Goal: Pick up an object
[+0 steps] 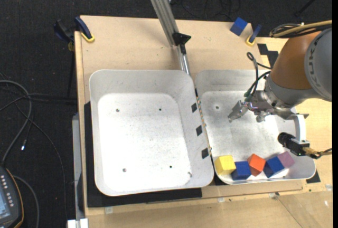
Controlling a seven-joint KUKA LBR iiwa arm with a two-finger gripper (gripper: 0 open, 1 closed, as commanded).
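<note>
Left bin: the big shallow white plastic bin (105, 89) has no blocks in it.
Right bin: the other white bin (222, 92) holds the blocks.
Blocks: small yellow cube (225, 163), blue cube (242, 170), orange cube (257, 163), second blue cube (274, 166) and pale purple cube (286, 159) sit in a row along the near wall.
Gripper: the grey metal gripper (238, 111) hangs above bare bin floor; I cannot tell how wide it is.
Way to go: the blocks lie toward the near edge, well apart from it; yellow looks closest.

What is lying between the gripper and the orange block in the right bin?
Nothing: in the camera view, only bare white bin floor separates the gripper from the orange block in the right bin.
</note>
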